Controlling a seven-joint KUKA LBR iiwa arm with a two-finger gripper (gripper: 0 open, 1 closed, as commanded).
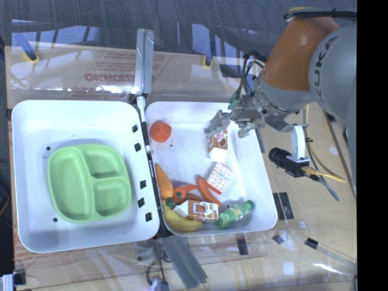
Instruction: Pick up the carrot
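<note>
Approach step, judging by the layout: tool (233, 121) over the right bin's (182, 113) far edge, spread wide with nothing between its fingers. Carrot (163, 181) against the left wall, just above a banana (180, 222). Next, a reach across and down, minding that wall.

Arm (orange-banded) reaching in; gripper (231, 125) fingers spread, hovering.

Robotics lab. Industrial arm (315, 53) upper right of frame, two white bins (36, 223) on taped plywood bench (315, 223), loose cables (318, 171) at right, grey carpet (182, 5) along top.
</note>
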